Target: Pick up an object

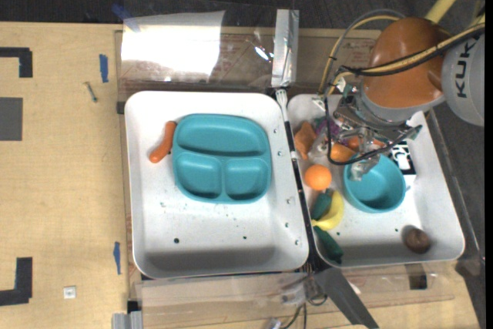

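Claw (356,144) seen low in right bin (447,219), among clutter by teal bowl (375,187); finger state can't be told. Orange ball (317,178) just beside. Risk: tight packing, neighbours nudged, grasp missed.

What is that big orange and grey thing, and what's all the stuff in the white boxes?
That is a robot arm. It reaches in from the right, and one camera looks down on it from above. At its end, over the right bin, hangs a gripper, a kind of hand with two fingers. Wires crowd it, so I can't tell whether it holds anything. The right bin has toys in it: a blue bowl, an orange ball, a banana and a small brown thing in the corner. The left bin holds a blue tray with three sections, and a carrot lies beside the tray.
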Robot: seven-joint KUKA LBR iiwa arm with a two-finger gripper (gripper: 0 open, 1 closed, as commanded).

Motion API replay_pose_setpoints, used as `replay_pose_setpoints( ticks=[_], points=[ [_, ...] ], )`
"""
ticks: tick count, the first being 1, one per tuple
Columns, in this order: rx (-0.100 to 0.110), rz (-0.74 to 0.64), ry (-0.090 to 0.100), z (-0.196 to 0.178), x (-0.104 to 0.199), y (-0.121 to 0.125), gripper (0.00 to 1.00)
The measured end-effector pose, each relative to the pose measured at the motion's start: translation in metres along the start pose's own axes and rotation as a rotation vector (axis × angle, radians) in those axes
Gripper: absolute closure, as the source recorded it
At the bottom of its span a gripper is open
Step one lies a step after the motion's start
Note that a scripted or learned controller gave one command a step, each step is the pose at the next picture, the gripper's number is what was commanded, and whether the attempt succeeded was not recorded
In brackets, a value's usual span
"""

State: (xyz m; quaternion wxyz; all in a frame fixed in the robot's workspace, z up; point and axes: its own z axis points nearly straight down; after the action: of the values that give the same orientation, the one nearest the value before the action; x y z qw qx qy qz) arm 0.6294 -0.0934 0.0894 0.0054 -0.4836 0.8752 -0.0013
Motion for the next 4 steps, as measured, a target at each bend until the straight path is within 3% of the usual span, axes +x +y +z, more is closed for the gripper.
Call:
replay_pose_setpoints(
  ticks=[1, 2, 3, 4],
  points=[
    [0.001, -0.125, 0.002, -0.001, 0.05, 0.039, 0.0],
    [0.003, -0.075, 0.003, -0.002, 0.091, 0.094, 0.0],
    [0.006, 0.111, 0.0, -0.002, 0.053, 0.076, 0.0],
    [0.002, 0.111, 0.004, -0.002, 0.045, 0.065, 0.0]
  ],
)
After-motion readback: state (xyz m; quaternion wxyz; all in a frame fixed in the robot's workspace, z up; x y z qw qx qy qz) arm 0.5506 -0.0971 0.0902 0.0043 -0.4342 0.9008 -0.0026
